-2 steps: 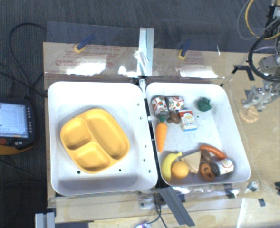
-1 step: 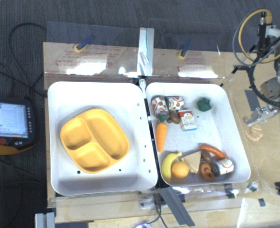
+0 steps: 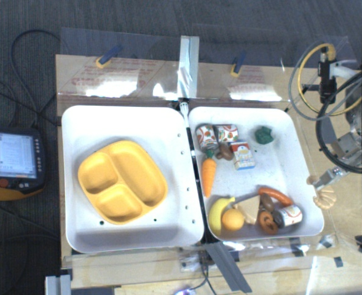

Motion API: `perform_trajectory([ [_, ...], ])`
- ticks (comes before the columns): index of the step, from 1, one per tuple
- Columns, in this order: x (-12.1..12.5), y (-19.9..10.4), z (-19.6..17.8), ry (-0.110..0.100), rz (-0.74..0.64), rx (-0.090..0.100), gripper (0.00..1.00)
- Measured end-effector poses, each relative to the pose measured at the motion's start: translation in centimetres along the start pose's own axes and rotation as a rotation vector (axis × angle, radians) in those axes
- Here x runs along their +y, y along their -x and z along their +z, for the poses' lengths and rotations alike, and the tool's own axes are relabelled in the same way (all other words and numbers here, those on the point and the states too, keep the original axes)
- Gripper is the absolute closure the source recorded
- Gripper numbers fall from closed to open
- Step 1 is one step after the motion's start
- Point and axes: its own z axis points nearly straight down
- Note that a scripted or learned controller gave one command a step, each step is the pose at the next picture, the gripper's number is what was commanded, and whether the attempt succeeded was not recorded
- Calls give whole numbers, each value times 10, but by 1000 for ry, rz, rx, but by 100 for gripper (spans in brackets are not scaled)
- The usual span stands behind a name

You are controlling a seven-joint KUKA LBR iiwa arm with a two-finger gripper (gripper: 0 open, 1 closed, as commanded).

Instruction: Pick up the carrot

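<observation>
The carrot is orange with a green top. It lies in the right bin along its left wall, with the tip towards the front and the green end towards the back. A small brown item touches it near the green end. Nothing rests on top of the carrot. Part of the grey arm with looped cables stands at the right edge, outside the bin and well away from the carrot.
Around the carrot are two cans, a small carton and a green item behind, with a banana, an orange, a sausage and another can in front. The left bin holds a yellow divided plate.
</observation>
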Motion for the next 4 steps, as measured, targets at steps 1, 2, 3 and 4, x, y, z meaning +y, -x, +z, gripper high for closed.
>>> perform_trajectory([
  [1, -25, -8, -31, -2, -237, 0, 100],
  [2, -25, -18, -76, -2, -555, 1, 100],
  [3, -7, -6, -30, -1, -773, 0, 100],
  [4, -29, -26, -74, -5, -970, 2, 100],
])
